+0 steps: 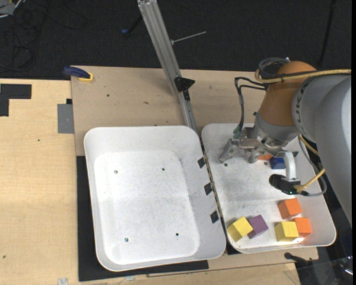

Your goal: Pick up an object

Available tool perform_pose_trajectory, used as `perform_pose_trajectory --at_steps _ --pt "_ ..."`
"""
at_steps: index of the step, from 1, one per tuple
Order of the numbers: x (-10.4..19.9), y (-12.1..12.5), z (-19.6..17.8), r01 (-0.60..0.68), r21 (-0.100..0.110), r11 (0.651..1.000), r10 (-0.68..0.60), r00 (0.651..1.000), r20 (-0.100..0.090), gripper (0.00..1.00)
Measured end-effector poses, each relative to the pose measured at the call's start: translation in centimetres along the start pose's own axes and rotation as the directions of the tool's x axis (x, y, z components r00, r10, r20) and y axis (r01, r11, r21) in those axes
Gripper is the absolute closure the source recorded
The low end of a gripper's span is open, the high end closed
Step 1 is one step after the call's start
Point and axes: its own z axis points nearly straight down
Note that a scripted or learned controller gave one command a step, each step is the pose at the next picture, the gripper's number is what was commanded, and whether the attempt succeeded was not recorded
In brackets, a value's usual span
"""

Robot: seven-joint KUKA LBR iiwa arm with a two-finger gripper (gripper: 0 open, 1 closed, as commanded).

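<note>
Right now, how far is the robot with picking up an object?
Nothing looks picked. The end effector is low in the right bin, near a blue block. The yellow block and purple block lie untouched. Grasping and lifting remain.

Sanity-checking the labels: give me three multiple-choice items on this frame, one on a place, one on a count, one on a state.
1. Which bin holds the blocks?
A. left bin
B. right bin
C. both bins

2. How many yellow blocks?
A. one
B. two
C. four

3. The purple block is:
A. lying on the bin floor
B. stacked on an orange block
C. lying outside the bins

Answers:
1 B: all blocks lie in the right bin.
2 B: yellow blocks at and.
3 A: the purple block rests on the bin floor, touching a yellow block, away from the tool.
</note>
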Motion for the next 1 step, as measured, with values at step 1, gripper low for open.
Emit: perform_pose_trajectory --at_steps 1 --pt "-0.13 -0.04 -1.04 -0.005 0.001 1.000 0.005 1.000 0.000 1.00"
